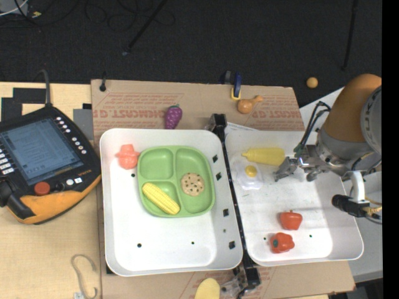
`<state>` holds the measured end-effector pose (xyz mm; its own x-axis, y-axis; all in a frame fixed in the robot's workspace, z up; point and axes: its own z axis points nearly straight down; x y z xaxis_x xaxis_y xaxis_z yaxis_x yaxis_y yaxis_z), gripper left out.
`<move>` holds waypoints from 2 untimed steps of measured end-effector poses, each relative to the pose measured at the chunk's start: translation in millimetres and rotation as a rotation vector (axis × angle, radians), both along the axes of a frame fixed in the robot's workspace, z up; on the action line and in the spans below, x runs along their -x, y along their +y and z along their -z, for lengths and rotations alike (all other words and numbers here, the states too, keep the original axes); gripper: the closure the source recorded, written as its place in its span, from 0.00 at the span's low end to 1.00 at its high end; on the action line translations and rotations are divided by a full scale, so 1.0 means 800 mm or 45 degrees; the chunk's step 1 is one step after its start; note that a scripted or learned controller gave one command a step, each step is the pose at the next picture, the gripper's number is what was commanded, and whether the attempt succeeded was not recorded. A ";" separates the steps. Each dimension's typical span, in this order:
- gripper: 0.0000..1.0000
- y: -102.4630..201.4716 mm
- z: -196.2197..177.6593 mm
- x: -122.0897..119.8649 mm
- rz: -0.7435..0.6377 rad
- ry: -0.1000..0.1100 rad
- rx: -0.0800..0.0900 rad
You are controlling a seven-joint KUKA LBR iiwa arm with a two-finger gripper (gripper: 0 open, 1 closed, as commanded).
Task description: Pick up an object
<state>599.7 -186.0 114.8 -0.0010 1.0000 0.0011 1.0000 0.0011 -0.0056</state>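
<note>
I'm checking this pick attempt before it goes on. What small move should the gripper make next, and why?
Probably a short shift toward the yellow object and then down. The gripper hangs over the right bin with nothing between its spread fingers, and that object lies closest, just to its left. The two red items sit farther off, near the bin's front.

Dark carpet floor (187,30) behind, cables (25,2) top left; wooden bench (37,260); cardboard sheet (143,101) under bins.

Single fixed overhead view, slanting down on both bins (118,254)
</note>
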 end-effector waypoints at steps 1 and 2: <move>0.00 0.004 0.036 -0.001 -0.003 -0.002 0.000; 1.00 0.004 0.022 -0.001 -0.002 -0.004 -0.001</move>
<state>600.5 -183.0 97.5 -0.0027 1.0000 0.0017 1.0000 0.0027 -0.0024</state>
